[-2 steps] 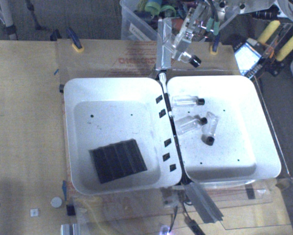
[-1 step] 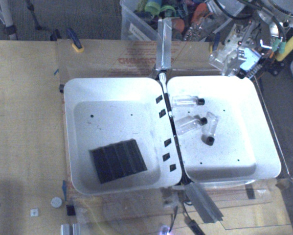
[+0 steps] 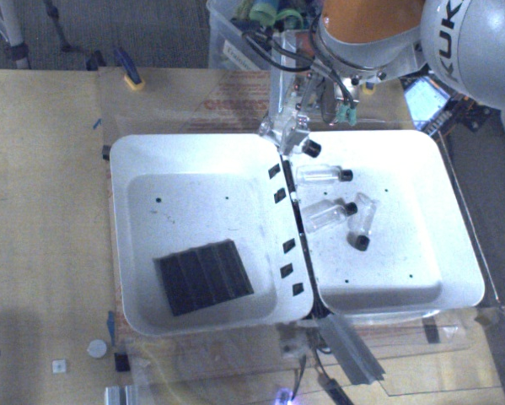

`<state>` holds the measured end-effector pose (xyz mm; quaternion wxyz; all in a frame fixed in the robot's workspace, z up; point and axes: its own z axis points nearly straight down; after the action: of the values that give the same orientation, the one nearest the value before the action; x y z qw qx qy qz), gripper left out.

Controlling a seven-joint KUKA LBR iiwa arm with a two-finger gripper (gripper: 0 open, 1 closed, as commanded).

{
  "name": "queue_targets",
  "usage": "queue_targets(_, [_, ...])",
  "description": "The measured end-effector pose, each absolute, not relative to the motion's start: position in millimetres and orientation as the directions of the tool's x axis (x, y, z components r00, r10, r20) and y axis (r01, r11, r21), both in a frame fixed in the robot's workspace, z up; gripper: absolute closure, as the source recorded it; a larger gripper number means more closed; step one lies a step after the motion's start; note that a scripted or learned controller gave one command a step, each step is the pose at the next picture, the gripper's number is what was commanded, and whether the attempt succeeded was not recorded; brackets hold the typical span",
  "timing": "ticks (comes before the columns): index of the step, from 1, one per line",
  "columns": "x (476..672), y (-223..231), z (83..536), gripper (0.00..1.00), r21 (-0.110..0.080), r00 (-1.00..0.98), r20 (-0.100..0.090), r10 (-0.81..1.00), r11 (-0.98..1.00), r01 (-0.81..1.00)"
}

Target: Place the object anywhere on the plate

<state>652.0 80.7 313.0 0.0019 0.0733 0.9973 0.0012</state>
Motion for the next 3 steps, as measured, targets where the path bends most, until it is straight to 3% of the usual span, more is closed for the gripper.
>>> queue_targets(1, [633.2, 48, 437, 1.0, 0.001, -0.994, -0.01, -0.108, 0.994, -0.108])
queue_targets(2, [666.7, 128, 437, 1.0, 0.0, -0.922, -0.012, -0.387, 0.922, -0.387])
queue_targets(3, [666.9, 39, 437, 1.0, 0.0, -0.839, -0.004, -0.544, 0.839, -0.544])
